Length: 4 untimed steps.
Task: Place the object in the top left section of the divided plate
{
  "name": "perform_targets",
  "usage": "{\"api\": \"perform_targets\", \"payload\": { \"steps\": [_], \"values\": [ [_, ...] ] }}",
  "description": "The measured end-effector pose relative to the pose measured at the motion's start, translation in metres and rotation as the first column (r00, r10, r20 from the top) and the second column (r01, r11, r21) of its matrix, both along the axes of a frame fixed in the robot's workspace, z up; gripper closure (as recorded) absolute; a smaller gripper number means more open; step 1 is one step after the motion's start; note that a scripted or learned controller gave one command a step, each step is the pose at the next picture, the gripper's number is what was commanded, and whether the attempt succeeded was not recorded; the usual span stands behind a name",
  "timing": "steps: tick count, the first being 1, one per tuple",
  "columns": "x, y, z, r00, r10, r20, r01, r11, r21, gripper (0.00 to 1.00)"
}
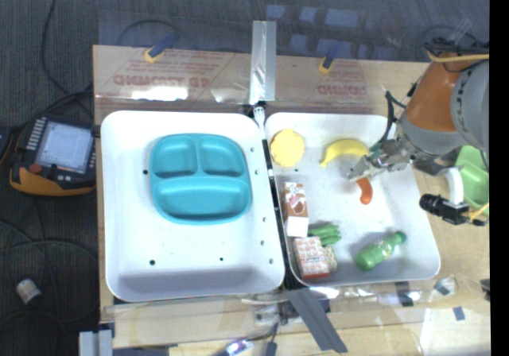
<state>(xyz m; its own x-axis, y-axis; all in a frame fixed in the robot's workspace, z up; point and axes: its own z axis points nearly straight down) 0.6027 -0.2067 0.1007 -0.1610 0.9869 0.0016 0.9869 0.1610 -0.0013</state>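
A teal divided plate (198, 178) lies in the left white bin (127, 267); its top left section (172, 158) holds nothing. My gripper (367, 167) hangs over the right bin (425, 255), just right of a yellow banana (343, 148) and directly above a small red-orange chili-shaped toy (365, 190). No object shows between its fingers, and their state is unclear from this angle.
The right bin also holds a yellow round piece (287, 147), a red-and-white carton (295, 207), a green leafy toy (324, 231), a red snack box (312, 257) and a green bottle (378, 251). A metal divider (263, 68) stands between the bins.
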Motion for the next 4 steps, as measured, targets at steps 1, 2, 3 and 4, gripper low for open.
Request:
{"api": "perform_targets", "payload": {
  "steps": [1,2,3,4],
  "values": [
    [0.000,0.002,0.008,1.000,0.002,-0.001,-0.002,1.000,0.002,1.00],
    [0.051,0.021,0.003,0.999,0.050,0.001,-0.050,0.999,-0.003,1.00],
    [0.052,0.022,0.013,0.999,0.051,0.001,-0.051,0.999,-0.005,1.00],
    [0.067,-0.016,0.001,0.970,0.245,-0.012,-0.245,0.970,0.008,1.00]
  ]
}}
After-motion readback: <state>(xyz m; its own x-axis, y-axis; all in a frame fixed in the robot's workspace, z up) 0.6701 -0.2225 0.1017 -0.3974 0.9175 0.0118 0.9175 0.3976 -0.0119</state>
